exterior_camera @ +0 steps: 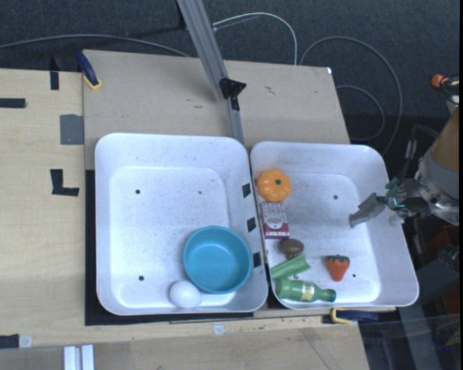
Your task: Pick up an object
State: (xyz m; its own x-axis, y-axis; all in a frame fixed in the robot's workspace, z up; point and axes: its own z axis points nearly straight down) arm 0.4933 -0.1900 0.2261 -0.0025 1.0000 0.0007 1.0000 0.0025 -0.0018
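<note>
The right bin [370,160] holds an orange pumpkin-like toy [273,185], a small red and white box [275,220], a brown oval piece [292,247], a red strawberry-like toy [338,267], a green stick [290,267] and a green bottle [305,290] lying on its side. My gripper [361,213] hangs over the right side of this bin, above bare floor. It is well to the right of the box and up from the strawberry toy, and nothing is seen in it.
The left bin [139,160] holds a blue bowl [216,258] and a white ball [184,293] near its front edge. A grey pole [204,37] slants down to the divider between the bins. Cables lie on the dark floor behind.
</note>
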